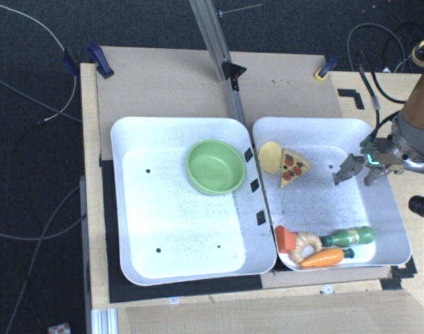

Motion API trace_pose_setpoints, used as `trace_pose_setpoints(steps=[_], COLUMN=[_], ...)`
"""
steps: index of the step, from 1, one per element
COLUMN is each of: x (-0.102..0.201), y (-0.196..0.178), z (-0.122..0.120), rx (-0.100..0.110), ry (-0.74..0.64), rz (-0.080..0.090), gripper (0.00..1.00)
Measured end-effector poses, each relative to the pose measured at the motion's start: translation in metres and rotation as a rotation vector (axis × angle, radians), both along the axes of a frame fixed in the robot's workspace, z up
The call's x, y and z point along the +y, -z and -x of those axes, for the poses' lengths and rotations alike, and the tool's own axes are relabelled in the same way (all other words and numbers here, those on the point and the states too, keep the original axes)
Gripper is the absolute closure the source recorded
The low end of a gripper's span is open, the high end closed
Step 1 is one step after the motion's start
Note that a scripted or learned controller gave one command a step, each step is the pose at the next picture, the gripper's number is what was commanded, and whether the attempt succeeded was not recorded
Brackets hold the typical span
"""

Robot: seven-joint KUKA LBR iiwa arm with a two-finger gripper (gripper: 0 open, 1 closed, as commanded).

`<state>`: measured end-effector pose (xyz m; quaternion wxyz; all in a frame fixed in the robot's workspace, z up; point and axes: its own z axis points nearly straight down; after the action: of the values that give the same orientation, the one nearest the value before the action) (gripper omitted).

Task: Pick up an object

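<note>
My gripper hangs over the right bin, near its right wall, with its two fingers spread and nothing between them. To its left lie a pizza slice and a yellow rounded piece at the bin's back left. Along the bin's front edge sit a green bottle, an orange carrot, a beige piece and a red block. A green bowl stands in the left bin.
A metal pole slants down to the gap between the bins. Blue clamps and a yellow clamp hold the board's back edge. Cables run on the dark floor around the bench.
</note>
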<state>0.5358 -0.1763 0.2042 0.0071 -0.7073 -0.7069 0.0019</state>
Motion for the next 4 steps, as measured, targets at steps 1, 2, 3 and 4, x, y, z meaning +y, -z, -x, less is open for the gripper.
trace_pose_setpoints(steps=[1, 2, 3, 4], x=[0.0, 0.005, -0.001, 0.0], y=[-0.003, 0.044, 0.09, 0.109], z=[-0.001, -0.007, -0.01, -0.009], rx=[-0.006, 0.002, 0.002, 0.001], ry=[0.0, -0.001, 0.001, 0.0], rz=[0.001, -0.001, -0.001, -0.001], gripper=[0.0, 0.0, 0.0, 0.0])
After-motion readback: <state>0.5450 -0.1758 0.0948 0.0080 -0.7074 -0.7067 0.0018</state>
